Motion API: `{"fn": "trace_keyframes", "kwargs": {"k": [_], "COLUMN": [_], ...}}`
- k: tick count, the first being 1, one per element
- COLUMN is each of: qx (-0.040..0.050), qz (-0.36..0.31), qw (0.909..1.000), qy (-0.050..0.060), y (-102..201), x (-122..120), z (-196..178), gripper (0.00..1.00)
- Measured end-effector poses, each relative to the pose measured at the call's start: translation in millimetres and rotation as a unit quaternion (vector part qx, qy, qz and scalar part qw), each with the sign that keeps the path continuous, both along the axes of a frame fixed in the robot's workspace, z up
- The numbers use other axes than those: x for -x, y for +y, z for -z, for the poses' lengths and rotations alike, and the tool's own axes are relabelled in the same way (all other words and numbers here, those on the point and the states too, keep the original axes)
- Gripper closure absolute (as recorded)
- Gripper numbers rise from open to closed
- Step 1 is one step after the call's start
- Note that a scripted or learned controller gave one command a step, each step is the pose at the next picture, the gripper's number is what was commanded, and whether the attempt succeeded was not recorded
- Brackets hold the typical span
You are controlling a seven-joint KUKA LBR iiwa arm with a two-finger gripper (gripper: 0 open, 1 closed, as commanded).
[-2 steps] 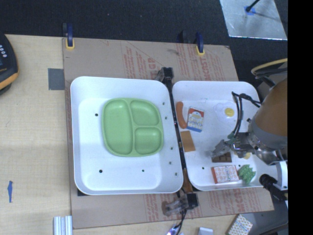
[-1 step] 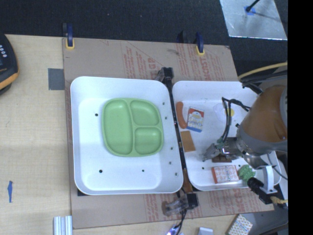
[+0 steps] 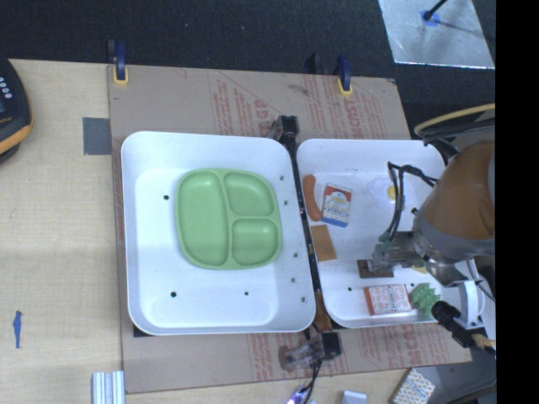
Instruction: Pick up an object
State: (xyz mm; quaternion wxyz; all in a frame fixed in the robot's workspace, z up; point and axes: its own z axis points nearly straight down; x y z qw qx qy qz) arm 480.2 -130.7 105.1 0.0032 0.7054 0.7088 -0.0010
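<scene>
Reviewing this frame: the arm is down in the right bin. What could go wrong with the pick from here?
1. The gripper sits low over bare bin floor between the tan rectangular block and the red-and-white flat packet, so it may close on nothing.
2. That packet lies flat near the right white bin's front wall beside a green leafy toy; a grasp there could push them or hit the wall.

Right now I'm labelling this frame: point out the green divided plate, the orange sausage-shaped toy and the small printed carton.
green divided plate [image 3: 227, 219], camera view, central ridge
orange sausage-shaped toy [image 3: 312, 198], camera view, middle
small printed carton [image 3: 337, 205], camera view, top face
</scene>
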Motion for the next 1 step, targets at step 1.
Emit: {"fn": "trace_keyframes", "kwargs": {"k": [1], "qx": [0.0001], "qz": [-0.001], "qw": [1.0000], "qy": [0.001], "y": [-0.4], "x": [0.3], "z": [-9.7], "gripper": [1.00]}}
